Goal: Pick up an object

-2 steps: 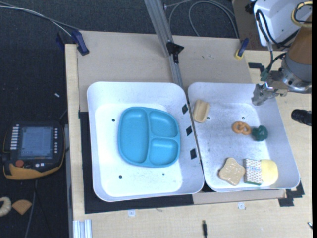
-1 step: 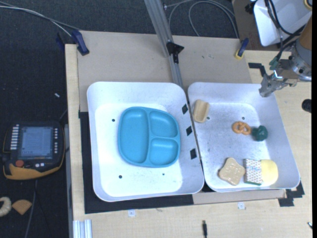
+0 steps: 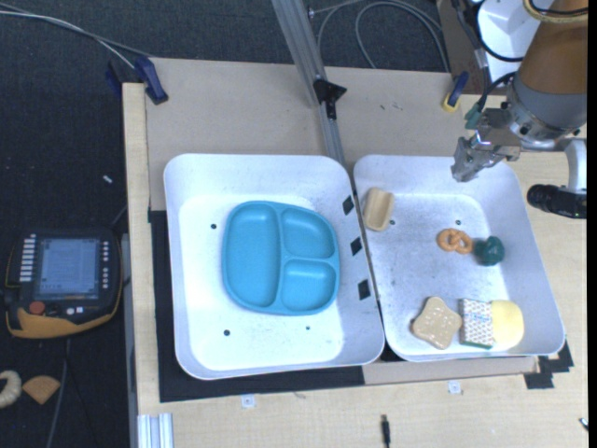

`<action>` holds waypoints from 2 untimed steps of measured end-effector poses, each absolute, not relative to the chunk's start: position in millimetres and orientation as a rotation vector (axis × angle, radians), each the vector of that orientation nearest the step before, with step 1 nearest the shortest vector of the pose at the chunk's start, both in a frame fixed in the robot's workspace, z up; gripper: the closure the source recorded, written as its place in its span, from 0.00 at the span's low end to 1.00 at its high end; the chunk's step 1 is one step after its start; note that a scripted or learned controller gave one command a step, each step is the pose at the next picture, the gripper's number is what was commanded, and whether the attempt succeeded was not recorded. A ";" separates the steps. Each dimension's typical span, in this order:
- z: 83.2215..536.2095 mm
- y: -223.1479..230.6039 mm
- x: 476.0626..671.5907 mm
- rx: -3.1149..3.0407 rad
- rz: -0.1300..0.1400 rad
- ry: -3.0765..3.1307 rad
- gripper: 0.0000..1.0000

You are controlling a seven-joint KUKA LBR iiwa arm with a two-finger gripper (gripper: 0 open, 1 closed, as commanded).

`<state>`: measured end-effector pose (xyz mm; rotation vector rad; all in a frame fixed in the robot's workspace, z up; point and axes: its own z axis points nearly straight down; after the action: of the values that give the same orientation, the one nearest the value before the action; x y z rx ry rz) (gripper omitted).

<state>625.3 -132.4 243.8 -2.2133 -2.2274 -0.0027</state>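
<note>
The gripper hangs in the upper right of the frame, above the far rim of the right bin; whether it is apart or together cannot be told, and nothing is seen in it. Lower in that bin, a pretzel lies just beside a dark green ball. A tan roll rests at the bin's left wall. Along the near edge sit a cracker, a patterned packet and a yellow disc. The left bin holds a blue divided plate.
</note>
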 end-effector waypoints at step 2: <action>239.3 -19.0 613.4 -2.211 -0.002 -2.227 1.00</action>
<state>613.4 -19.0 239.3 -2.2112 -2.2268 -0.0022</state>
